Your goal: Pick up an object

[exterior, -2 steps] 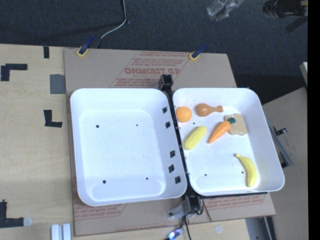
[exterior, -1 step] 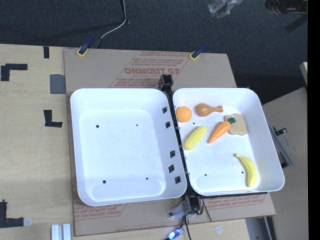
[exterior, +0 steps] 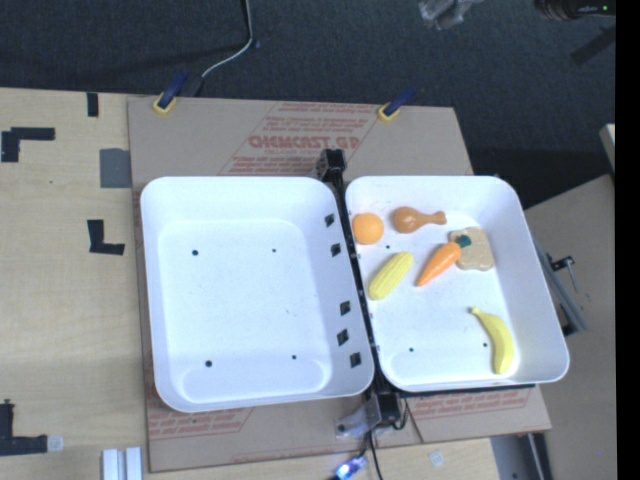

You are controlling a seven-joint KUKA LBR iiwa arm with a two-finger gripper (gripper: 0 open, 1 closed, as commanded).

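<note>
The right bin [exterior: 536,286] holds several toy foods. An orange ball [exterior: 368,228] lies by the bin's left wall, with a brown drumstick [exterior: 415,218] just to its right. Below them lie a yellow corn cob [exterior: 390,274] and an orange carrot [exterior: 439,263]. The carrot's top touches a beige piece with a teal spot [exterior: 477,250]. A banana [exterior: 497,340] rests near the front right corner. My gripper [exterior: 447,2] appears as a blurred grey shape at the top of the camera view, high above the dark floor and well behind the bins.
The left bin [exterior: 240,298] sits beside the right one on a cardboard sheet [exterior: 300,138]. Black clips [exterior: 345,308] run along the seam between the bins. A cable [exterior: 235,48] trails over the dark floor at the back.
</note>
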